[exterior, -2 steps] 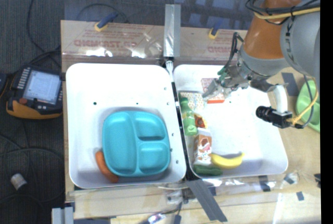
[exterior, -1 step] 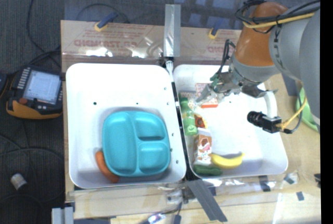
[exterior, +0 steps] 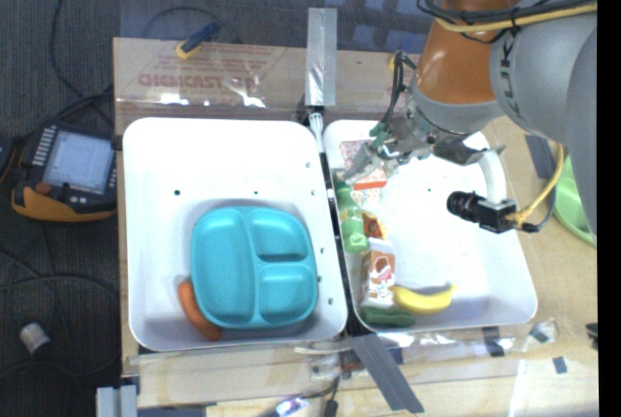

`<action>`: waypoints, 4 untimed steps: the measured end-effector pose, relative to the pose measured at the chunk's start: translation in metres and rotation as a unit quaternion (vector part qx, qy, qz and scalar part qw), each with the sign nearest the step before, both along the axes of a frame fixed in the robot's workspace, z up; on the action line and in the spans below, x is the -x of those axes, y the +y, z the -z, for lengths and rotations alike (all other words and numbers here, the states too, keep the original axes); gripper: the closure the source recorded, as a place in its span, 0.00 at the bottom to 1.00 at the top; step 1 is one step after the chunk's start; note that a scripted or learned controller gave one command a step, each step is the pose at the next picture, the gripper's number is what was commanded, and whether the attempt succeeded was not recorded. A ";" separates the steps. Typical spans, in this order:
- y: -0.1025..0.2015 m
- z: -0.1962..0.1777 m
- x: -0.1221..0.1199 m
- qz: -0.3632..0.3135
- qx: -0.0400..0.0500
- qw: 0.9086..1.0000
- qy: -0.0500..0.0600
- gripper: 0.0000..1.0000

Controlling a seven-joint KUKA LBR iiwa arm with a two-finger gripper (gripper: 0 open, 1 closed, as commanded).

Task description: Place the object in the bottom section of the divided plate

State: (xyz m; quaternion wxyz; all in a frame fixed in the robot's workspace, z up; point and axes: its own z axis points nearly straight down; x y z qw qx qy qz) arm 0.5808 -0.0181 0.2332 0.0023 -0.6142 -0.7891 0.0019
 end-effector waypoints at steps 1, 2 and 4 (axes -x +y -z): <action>0.054 0.015 0.070 0.072 0.001 0.997 0.001 1.00; 0.105 -0.010 0.000 0.176 0.003 0.984 0.000 1.00; 0.148 0.045 0.055 0.371 0.005 0.929 0.002 1.00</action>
